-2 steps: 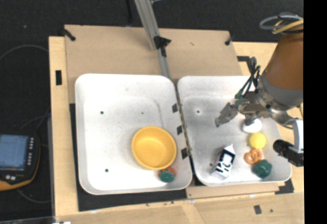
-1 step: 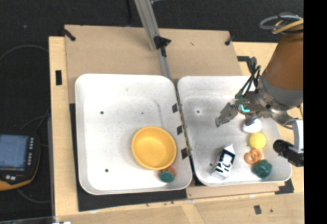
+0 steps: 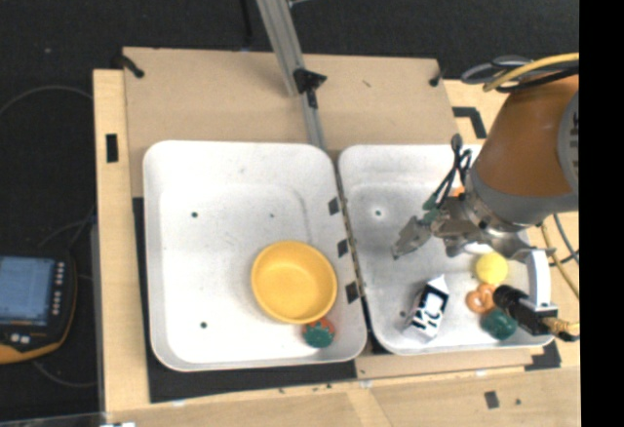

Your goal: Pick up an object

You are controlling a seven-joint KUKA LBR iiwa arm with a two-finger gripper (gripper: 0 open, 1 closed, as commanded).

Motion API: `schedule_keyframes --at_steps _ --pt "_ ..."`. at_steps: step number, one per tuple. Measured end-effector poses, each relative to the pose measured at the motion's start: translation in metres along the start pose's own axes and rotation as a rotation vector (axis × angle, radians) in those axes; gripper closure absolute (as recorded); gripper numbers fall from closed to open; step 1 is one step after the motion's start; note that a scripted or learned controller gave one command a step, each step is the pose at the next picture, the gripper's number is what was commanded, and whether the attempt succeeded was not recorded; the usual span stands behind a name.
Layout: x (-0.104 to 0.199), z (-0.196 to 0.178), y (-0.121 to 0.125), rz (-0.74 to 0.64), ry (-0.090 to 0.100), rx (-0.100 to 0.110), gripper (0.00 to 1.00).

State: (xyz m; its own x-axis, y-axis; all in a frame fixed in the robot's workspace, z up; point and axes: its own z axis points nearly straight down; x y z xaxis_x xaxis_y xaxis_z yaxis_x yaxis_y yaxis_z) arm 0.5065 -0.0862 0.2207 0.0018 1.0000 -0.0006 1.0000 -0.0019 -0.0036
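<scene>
Your jaws (image 3: 409, 242) hang over the bare middle of the right bin (image 3: 390, 172); I cannot tell whether they are spread or pressed together. The nearest object, a black-and-white box (image 3: 427, 308), lies just toward the bin's near edge from them, its long axis slanting. The yellow ball (image 3: 491, 268) sits beside the wrist; the small things near it are partly hidden and hard to make out.

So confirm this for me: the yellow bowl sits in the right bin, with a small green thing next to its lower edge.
Not quite. The camera view shows the yellow bowl in the left bin, not the right bin. The rest holds: a small green thing lies next to its lower edge.
</scene>
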Motion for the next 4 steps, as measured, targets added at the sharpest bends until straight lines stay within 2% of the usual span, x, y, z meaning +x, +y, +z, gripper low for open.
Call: schedule_keyframes --at_steps 2,3,4 --pt "-0.016 0.111 0.005 -0.001 0.000 0.002 0.00" --pt "-0.016 0.097 0.008 0.004 0.001 -0.008 1.00" --pt "-0.024 0.044 0.002 0.003 -0.001 -0.010 1.00"
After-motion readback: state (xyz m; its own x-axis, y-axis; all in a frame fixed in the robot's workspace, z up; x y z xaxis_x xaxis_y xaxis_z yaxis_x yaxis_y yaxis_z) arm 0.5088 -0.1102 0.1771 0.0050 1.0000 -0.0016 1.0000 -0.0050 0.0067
